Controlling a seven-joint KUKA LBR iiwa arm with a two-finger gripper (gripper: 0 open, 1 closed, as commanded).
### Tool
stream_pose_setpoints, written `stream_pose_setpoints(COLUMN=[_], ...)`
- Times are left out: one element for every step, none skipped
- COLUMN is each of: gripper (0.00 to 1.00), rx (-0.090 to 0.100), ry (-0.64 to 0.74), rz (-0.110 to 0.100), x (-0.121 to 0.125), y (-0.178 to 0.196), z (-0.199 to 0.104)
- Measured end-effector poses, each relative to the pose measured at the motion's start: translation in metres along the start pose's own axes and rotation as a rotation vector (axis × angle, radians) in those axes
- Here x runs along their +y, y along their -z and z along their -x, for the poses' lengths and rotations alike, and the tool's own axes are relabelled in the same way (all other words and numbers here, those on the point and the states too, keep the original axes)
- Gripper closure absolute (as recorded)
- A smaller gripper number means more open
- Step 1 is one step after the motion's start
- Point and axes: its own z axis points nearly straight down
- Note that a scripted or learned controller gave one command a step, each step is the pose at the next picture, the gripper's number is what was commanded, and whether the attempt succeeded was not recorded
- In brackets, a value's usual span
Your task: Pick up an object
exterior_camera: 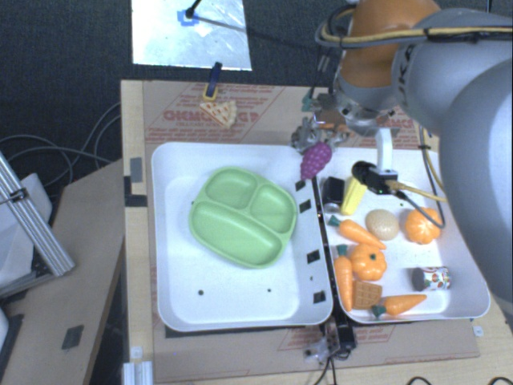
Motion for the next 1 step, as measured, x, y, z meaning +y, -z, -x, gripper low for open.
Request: stream_pose_setpoints(gripper=[1.00], rx=[-0.001], ry=[-0.006], rz=[0.000], x=[0.0002], y=[-0.0065], z=[0.0096])
